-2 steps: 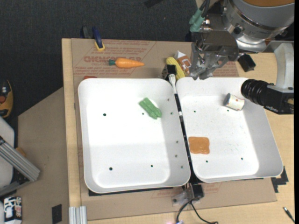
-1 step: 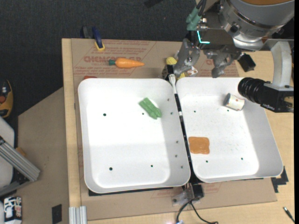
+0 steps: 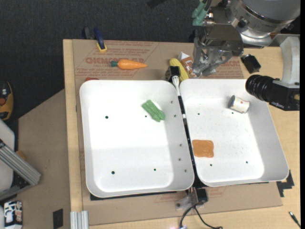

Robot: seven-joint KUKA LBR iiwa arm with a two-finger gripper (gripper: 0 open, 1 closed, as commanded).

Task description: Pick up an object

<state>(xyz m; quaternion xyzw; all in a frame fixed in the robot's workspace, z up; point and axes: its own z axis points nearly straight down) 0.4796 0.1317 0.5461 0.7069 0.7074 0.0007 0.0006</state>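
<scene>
The gripper (image 3: 206, 69) is hanging above the right bin's (image 3: 267, 128) far edge, its grip unreadable against clutter, seemingly staged for a descent, while the orange piece (image 3: 203, 149) is lying flat in that bin.

Robotics lab: arm (image 3: 267, 4) above white bins (image 3: 95, 175).

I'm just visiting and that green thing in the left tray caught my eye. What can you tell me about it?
The green thing is a small, oblong piece with lengthwise ridges, like a toy vegetable of soft plastic or foam. It lies flat and slanted on the floor of the left bin, toward its far right part, touching nothing else. The gripper is well away, beyond the bins.
</scene>
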